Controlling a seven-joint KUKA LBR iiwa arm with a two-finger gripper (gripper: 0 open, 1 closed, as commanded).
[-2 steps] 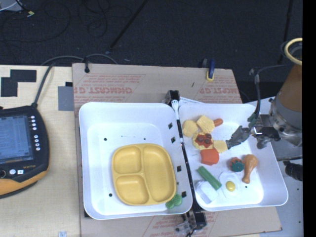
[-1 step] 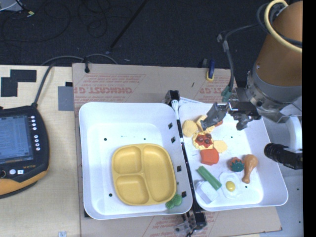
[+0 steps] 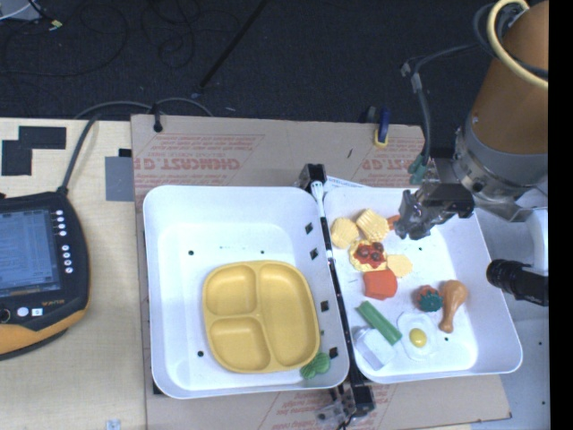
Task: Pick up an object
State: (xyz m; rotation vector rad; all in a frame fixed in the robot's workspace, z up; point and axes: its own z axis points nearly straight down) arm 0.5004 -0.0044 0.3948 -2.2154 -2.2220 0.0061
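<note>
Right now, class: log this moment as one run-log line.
arm: over right bin | tool: above yellow food | held: nothing seen | tray: left bin

Carried a cardboard sheet [image 3: 233, 155] flat on the surface [image 3: 54, 392], printed in red. Bore two white bins side by side on that sheet: left bin [image 3: 170, 240] and right bin [image 3: 483, 348], touching along their inner walls. Held a pendant [image 3: 36, 271] with a lit screen at the left edge, beside the left bin, a cable running up from it. Showed black patches [image 3: 31, 146] on the pale wood above the pendant and a grey square [image 3: 117, 177] at the sheet's left rim.
</note>
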